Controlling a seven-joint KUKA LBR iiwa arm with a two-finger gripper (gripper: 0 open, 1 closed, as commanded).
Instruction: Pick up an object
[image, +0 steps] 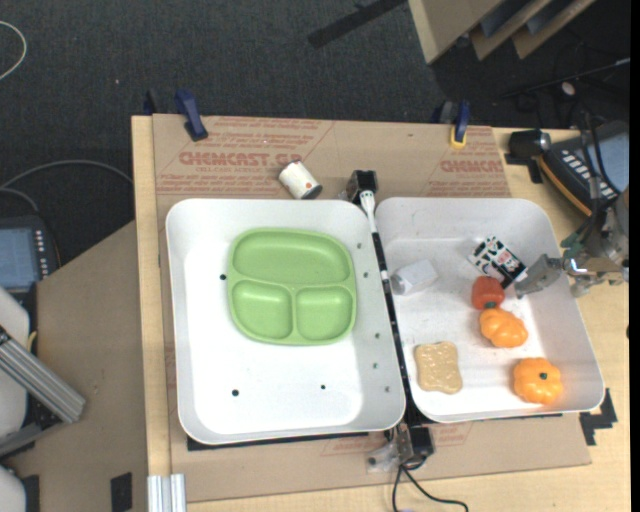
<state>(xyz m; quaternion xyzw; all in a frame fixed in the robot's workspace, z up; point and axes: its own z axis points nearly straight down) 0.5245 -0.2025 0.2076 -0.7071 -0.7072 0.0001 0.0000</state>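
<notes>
The gripper (532, 278) hangs over the right bin (455, 215), just beside a red tomato (487, 292); I cannot tell how wide it stands.

Both bins (200, 330) are white. The divided plate (293, 285) is pale green. Two pumpkins (537, 380) are orange, the tomato (487, 292) red, the cracker (438, 366) tan, the block (415, 275) grey, the box (497, 258) black-and-white patterned.

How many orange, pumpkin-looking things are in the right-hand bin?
2. One orange pumpkin sits mid-bin just below a red piece; another orange pumpkin lies near the bin's front right corner. None seem hidden.
</notes>
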